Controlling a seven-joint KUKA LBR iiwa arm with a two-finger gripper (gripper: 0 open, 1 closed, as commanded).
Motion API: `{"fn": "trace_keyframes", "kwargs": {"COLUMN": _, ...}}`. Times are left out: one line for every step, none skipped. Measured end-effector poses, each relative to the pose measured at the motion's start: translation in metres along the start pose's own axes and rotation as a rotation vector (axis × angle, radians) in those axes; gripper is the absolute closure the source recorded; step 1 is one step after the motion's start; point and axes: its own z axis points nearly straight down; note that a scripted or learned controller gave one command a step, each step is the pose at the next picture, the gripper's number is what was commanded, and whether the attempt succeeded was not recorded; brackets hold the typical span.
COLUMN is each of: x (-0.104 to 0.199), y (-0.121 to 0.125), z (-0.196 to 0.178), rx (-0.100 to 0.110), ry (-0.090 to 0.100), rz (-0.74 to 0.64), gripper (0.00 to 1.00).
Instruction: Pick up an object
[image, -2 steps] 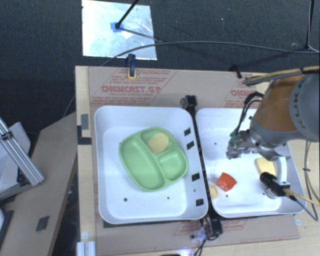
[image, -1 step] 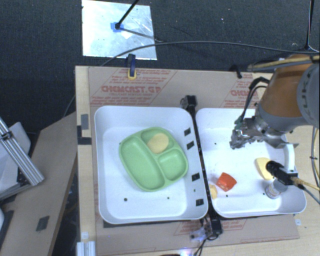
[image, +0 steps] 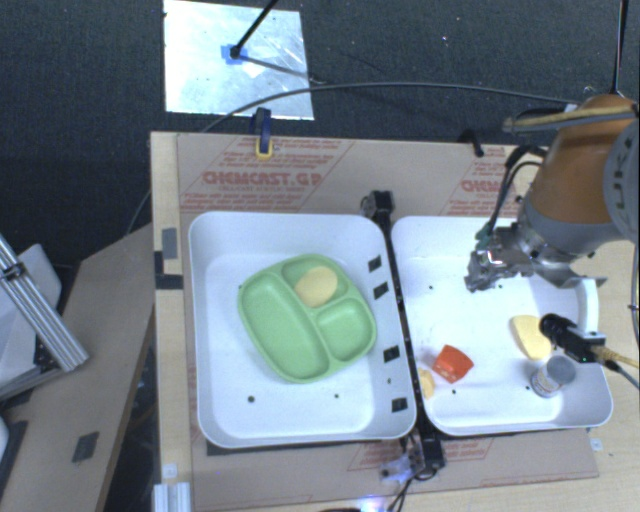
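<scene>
We see the gripper (image: 487, 268) over the right bin (image: 440, 245); we cannot tell its state; the orange object (image: 453, 363) lies below-left of it, well apart

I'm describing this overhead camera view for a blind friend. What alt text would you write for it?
A grey and orange robot arm reaches from the right, its gripper over the right white bin, which holds an orange-red object, a pale yellow piece and a small grey cup. The left white bin holds a green divided tray with a yellow item in one compartment.
</scene>
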Motion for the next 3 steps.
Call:
{"fn": "trace_keyframes", "kwargs": {"x": 0.048, "y": 0.006, "z": 0.0, "rx": 0.001, "ry": 0.002, "rz": -0.004, "gripper": 1.0}}
{"fn": "trace_keyframes", "kwargs": {"x": 0.113, "y": 0.001, "z": -0.002, "rx": 0.002, "ry": 0.003, "rz": -0.007, "gripper": 1.0}}
{"fn": "trace_keyframes", "kwargs": {"x": 0.159, "y": -0.008, "z": 0.0, "rx": 0.003, "ry": 0.002, "rz": -0.005, "gripper": 1.0}}
